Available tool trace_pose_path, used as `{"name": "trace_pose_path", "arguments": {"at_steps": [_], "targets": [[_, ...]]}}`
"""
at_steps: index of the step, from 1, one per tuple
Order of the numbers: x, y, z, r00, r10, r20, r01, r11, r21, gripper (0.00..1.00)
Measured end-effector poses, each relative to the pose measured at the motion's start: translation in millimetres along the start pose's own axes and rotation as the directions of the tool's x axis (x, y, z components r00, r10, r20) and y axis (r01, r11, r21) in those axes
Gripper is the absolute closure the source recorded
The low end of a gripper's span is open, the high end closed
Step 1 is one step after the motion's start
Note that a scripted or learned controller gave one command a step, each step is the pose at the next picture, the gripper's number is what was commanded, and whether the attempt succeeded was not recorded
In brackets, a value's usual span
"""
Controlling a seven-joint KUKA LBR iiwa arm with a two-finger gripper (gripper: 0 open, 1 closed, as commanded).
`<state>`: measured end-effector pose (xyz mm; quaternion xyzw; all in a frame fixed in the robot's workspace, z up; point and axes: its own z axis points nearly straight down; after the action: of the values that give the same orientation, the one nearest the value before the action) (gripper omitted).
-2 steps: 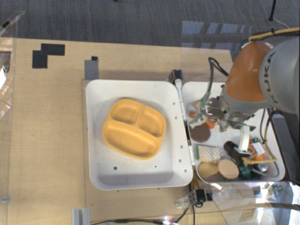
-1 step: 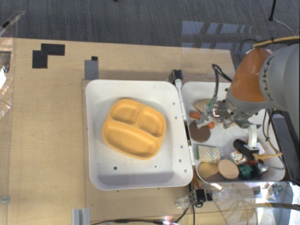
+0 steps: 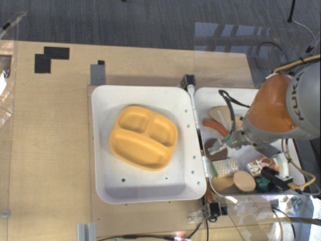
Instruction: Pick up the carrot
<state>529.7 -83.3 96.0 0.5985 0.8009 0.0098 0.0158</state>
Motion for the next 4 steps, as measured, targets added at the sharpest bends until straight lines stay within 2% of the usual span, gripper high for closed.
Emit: {"name": "trace_pose_path", "arguments": {"at_steps": [1, 2, 3, 4], "targets": [[-56, 29, -86, 0.967, -0.255, -0.011, 0.256, 0.967, 0.019, 0.0], [-87, -34, -67, 0.947, -0.322, -0.016, 0.322, 0.946, 0.026, 0.0], [-36, -10, -48, 0.947, -0.322, -0.021, 0.322, 0.946, 0.022, 0.0], [-70, 49, -77, 0.926, -0.376, -0.013, 0.376, 0.926, 0.017, 0.0]]}}
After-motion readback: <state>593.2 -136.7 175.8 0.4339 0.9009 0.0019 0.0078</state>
